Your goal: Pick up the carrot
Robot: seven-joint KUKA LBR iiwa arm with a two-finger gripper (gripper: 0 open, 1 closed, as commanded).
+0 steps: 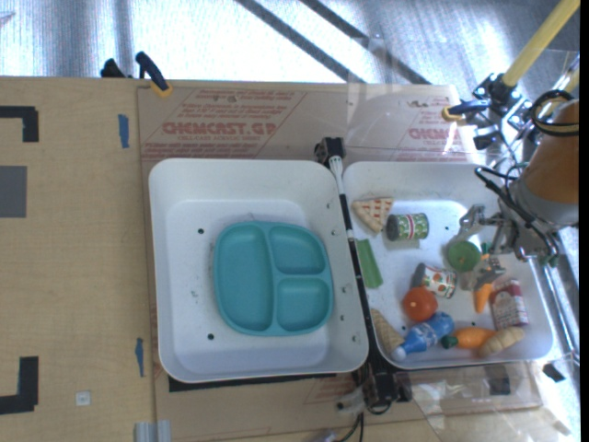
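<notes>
The carrot (473,338), orange with a green stub at its left end, lies near the front edge of the right bin (442,191). It sits between a blue bottle (428,332) and a beige bread-like piece (502,341). My gripper (492,236) hangs over the right side of that bin, beside a green round item (463,253). It is well behind the carrot and apart from it. Nothing is visibly held in it.
The right bin also holds a wedge-shaped slice (373,212), a green can (407,226), a green stick (368,262), a small can (440,282), an orange ball (421,304), a red-capped bottle (507,307) and a cone (386,331). A teal divided plate (272,277) lies in the left bin (184,201).
</notes>
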